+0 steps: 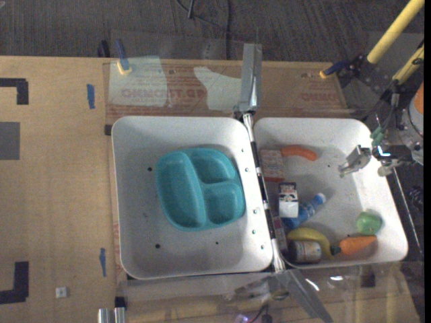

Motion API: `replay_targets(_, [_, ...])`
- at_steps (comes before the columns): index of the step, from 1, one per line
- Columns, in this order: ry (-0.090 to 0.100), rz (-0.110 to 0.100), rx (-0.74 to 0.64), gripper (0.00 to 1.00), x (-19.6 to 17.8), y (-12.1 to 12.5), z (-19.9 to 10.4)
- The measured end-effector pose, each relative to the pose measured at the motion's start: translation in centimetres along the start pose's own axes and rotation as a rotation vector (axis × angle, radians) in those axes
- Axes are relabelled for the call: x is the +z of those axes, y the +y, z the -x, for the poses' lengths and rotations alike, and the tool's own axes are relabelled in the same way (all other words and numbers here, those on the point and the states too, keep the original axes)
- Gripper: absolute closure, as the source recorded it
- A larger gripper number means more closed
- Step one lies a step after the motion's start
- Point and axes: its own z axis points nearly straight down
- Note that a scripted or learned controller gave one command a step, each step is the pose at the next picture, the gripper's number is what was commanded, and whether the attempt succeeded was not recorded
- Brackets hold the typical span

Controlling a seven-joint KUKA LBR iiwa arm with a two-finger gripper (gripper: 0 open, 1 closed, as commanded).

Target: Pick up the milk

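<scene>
The milk is a small white carton with a dark printed top. It stands in the right bin, close to that bin's left wall. My gripper hangs over the right part of the same bin, up and to the right of the carton and well apart from it. Nothing is in its grasp.
Around the milk lie a blue bottle, a banana, a can, a carrot, a green item, an orange sausage and a flat packet. A teal divided plate sits in the left bin.
</scene>
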Motion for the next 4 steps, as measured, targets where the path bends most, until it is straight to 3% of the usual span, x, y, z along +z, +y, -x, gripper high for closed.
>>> replay_targets(1, [0.001,0.0,-0.069,0.0,14.3,-3.8,-3.3])
replay_targets(2, [0.0,0.003,0.005,0.0,12.0,2.3,-3.9])
replay_targets(3, [-0.004,0.016,-0.027,0.0,17.2,7.1,-5.4])
replay_targets(4, [-0.002,0.014,-0.024,1.0,16.5,7.1,-5.2])
